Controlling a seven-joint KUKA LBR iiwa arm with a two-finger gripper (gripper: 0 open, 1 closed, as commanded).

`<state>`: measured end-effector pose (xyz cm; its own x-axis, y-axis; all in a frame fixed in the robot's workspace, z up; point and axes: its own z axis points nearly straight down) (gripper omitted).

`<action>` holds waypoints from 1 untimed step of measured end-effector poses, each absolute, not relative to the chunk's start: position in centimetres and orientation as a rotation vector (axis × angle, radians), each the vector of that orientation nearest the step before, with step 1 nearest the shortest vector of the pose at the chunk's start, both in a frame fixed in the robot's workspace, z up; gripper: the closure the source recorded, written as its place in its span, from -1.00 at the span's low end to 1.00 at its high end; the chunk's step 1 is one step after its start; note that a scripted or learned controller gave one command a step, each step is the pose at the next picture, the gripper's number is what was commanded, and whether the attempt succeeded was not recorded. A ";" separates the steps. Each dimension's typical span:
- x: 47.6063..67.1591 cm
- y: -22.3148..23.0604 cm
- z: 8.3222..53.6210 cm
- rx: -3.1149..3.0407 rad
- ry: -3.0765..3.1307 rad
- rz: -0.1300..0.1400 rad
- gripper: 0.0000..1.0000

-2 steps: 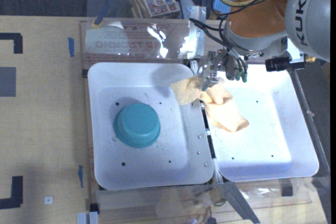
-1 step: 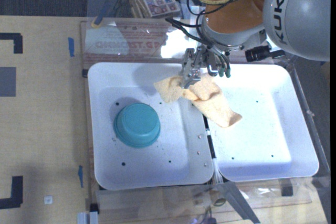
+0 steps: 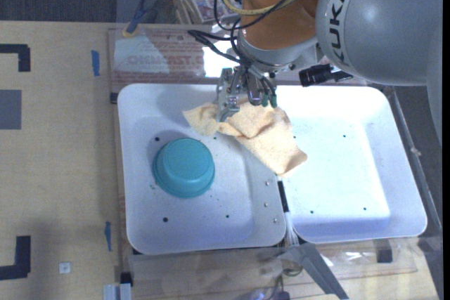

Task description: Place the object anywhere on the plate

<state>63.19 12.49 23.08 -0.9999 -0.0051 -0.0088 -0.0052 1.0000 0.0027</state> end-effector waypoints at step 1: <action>63.2 12.5 23.1 -0.007 3.132 0.005 -1.00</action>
